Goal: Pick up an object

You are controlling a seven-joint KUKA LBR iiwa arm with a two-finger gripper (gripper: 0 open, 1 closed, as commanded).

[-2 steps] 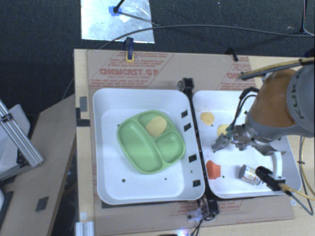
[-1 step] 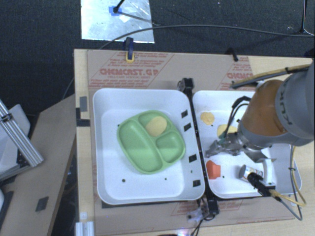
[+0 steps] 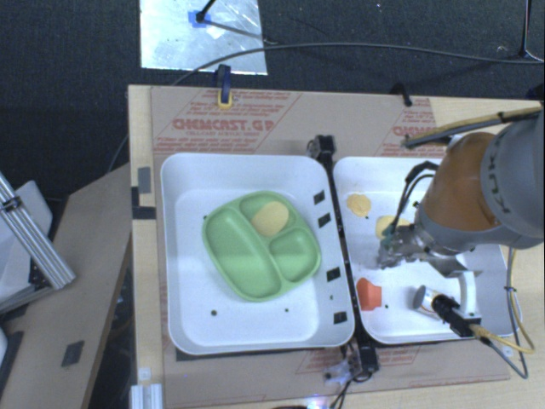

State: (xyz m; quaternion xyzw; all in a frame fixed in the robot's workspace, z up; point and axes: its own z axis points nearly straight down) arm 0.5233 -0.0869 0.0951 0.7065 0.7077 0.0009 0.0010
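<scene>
In the right bin [image 3: 477, 335] lie a yellow-orange flat piece [image 3: 358, 204] near the back left, a small yellow piece [image 3: 387, 226] beside my gripper, and an orange-red object [image 3: 369, 294] near the front left. My gripper [image 3: 393, 251] hangs low over the bin's left-middle, just below the small yellow piece and above the orange-red object. The wrist hides its fingertips. In the left bin [image 3: 192, 313] a green divided plate [image 3: 258, 245] holds a pale yellow piece [image 3: 271, 218] in its back compartment.
The grey arm with its orange band [image 3: 464, 190] covers the right half of the right bin. A black divider with clips [image 3: 335, 237] runs between the bins. The bins rest on a cardboard sheet [image 3: 255, 122]; a metal frame [image 3: 34, 237] stands at far left.
</scene>
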